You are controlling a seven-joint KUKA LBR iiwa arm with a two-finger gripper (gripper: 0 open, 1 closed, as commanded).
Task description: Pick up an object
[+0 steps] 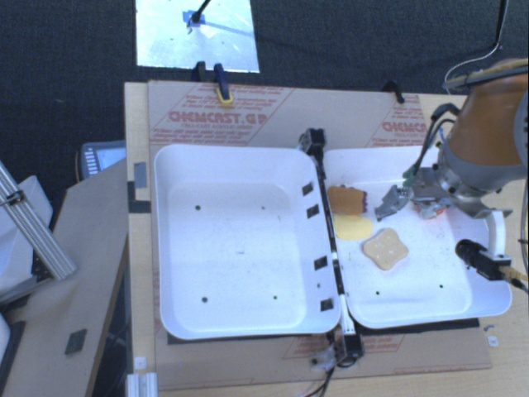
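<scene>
Nothing is lifted yet. The gripper (391,203) hangs over the right bin (430,308), its fingers spread and holding nothing. The toast slice (385,249) lies just below it (a yellow piece (354,227) alongside), so descent, closing and lifting remain.

1. left bin (240,246): floor bare; open to entry from above.
2. right bin (430,292): brown piece (347,198), yellow piece (354,227) and toast-shaped piece (385,249) crowd the left-centre floor.
3. front right floor of that bin: bare.
4. gripper (390,203) and arm (488,131) occupy the upper right.
5. divider (326,238) with black clips separates the bins.
</scene>
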